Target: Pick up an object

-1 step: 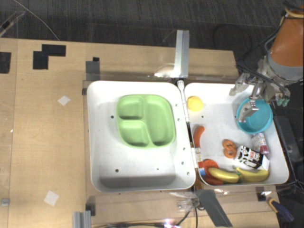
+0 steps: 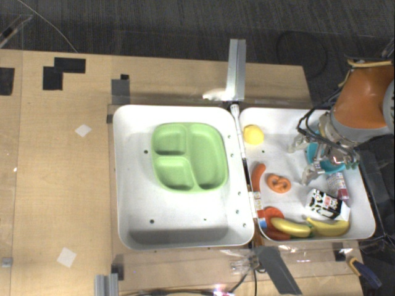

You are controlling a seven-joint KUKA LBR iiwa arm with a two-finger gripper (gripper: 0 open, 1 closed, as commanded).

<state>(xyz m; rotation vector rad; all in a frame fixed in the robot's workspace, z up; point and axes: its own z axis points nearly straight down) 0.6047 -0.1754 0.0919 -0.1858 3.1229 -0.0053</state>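
Your end effector [image 2: 321, 163] sits low over the right bin [image 2: 369, 224], its fingers spread apart with nothing between them. Around it you have a yellow ball [image 2: 253, 134] near the divider, an orange pretzel-shaped toy [image 2: 278, 183], a red sausage-like piece [image 2: 257, 176], two bananas [image 2: 310, 227] along the front wall and a black-and-white packet [image 2: 325, 204]. A green divided plate [image 2: 188, 156] lies in the left bin [image 2: 133, 217]

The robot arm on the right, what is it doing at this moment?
The arm hangs over the right bin, its claw pointing down with nothing visibly between its fingers. Below and around it lie a yellow ball, an orange pretzel-shaped toy, two bananas and a small black-and-white box. The left bin holds a green divided plate. Nothing is picked up yet.
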